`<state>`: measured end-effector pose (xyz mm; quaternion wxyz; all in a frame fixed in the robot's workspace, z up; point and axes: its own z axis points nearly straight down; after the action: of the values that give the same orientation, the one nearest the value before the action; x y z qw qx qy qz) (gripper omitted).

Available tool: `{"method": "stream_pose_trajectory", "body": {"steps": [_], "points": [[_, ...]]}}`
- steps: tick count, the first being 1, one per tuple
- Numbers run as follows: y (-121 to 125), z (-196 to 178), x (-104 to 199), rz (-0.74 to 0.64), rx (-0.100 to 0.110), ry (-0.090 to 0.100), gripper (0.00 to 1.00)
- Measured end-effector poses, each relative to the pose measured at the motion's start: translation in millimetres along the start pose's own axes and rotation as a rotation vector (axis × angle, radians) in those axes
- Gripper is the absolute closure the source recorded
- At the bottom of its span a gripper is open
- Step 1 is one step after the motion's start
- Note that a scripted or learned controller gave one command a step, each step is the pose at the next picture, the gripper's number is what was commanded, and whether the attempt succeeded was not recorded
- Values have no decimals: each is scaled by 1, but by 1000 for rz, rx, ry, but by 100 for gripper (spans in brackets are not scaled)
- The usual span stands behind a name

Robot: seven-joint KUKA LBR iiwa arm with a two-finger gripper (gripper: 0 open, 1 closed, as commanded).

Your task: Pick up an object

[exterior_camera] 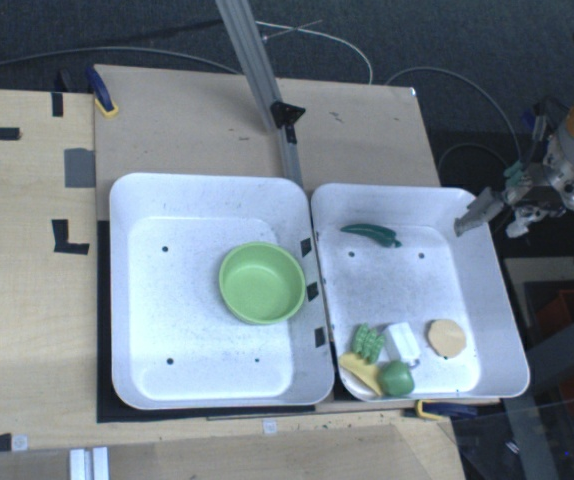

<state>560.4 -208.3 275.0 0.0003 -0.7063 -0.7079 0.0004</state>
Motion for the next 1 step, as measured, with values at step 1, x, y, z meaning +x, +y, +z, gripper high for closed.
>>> {"method": "stream_pose_trajectory", "body": {"steps": [1], "points": [[0, 0, 0, 0, 0, 0, 0]]}}
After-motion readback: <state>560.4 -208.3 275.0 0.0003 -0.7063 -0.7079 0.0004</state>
